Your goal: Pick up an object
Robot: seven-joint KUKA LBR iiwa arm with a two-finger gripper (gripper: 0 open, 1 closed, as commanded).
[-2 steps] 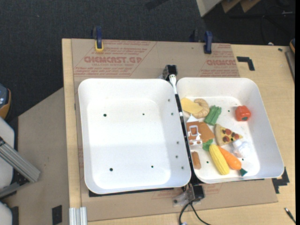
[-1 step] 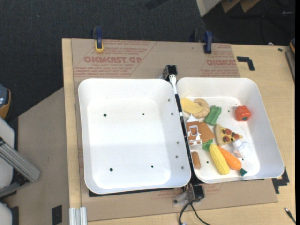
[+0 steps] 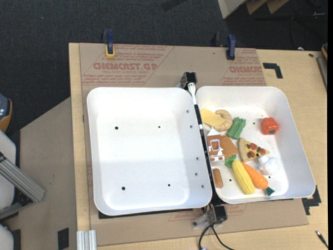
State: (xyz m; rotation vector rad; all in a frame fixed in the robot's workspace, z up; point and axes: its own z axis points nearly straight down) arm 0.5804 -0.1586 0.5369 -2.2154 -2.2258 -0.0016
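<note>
Toy food clustered in the right bin (image 3: 291, 139)

Beside the corn cob (image 3: 242, 176) lies a carrot (image 3: 255, 176); the red pepper (image 3: 269, 125) sits well apart. Gripper state: cannot tell.

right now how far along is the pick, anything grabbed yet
Nothing looks done yet. The toy foods all lie in the right bin: the red pepper, corn cob, carrot, pizza slice and the others, none lifted. The left bin holds none of them. Nothing is in hand, so the whole pick is left: reach in, close on one item and raise it.
</note>
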